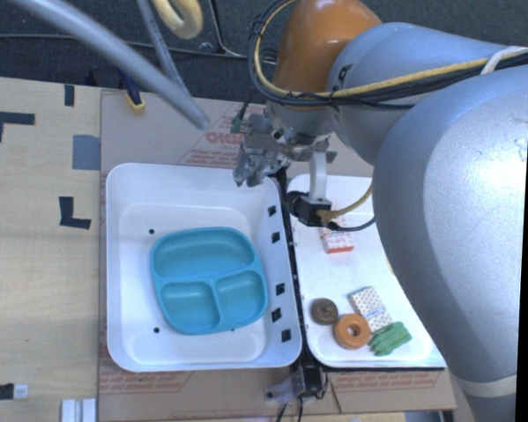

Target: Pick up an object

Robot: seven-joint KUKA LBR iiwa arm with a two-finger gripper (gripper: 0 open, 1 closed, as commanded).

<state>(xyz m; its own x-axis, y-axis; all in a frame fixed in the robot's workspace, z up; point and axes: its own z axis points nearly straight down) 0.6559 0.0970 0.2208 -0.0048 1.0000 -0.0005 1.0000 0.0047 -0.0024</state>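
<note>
Your robot's metal jaws [251,165] hang over the top rim of the left white plastic bin [120,269]. You cannot tell if they are apart or together. Nothing is picked yet. The blue plastic divided tray [209,278] lies below them, untouched.

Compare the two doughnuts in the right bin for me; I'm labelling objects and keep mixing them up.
The chocolate doughnut is dark brown; the glazed doughnut is orange-tan. The chocolate doughnut looks smaller than the glazed doughnut, and its hole is harder to make out. The chocolate doughnut lies nearer the divider, the glazed doughnut beside a green toy. Both are rings lying flat.
</note>
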